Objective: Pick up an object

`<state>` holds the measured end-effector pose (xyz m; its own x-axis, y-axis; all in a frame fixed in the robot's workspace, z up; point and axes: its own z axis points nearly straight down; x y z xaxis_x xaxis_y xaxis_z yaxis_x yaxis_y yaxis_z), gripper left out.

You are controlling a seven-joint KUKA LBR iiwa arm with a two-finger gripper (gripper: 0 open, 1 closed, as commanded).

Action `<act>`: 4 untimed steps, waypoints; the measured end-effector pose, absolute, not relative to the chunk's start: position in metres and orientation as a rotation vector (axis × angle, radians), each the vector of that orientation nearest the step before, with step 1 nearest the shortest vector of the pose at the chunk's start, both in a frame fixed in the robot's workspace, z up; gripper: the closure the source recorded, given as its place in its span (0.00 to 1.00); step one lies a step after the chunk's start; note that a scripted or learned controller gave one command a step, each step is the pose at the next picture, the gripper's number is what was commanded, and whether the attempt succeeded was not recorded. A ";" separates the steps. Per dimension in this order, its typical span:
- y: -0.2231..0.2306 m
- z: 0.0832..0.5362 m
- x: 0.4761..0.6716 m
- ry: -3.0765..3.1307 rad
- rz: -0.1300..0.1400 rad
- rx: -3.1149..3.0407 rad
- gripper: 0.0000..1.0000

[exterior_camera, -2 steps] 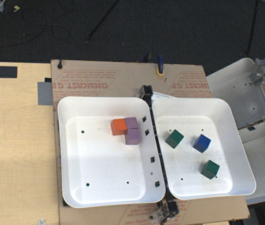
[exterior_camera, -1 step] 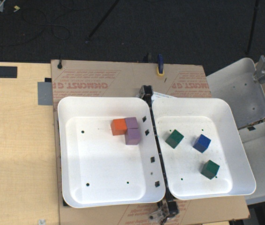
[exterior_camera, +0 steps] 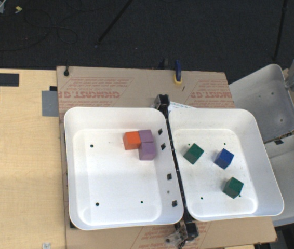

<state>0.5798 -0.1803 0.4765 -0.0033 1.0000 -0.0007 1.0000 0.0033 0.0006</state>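
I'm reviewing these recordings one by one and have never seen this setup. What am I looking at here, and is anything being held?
One fixed camera looks down at a slant on a bench with two shallow white trays side by side. The left tray holds an orange block touching two purple blocks. The right tray holds two green blocks, with a blue block between them, all apart. The grey metal plate at the right edge is part of the rig. Every block lies in a tray, so nothing has been picked up yet.
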 end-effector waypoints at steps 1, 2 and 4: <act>-0.172 0.489 0.576 2.223 0.000 2.219 1.00; -0.182 0.522 0.568 2.220 0.000 2.221 1.00; -0.185 0.538 0.519 2.221 -0.002 2.226 1.00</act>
<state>0.5189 -0.1853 0.5377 0.0024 1.0000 0.0012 1.0000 -0.0024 -0.0030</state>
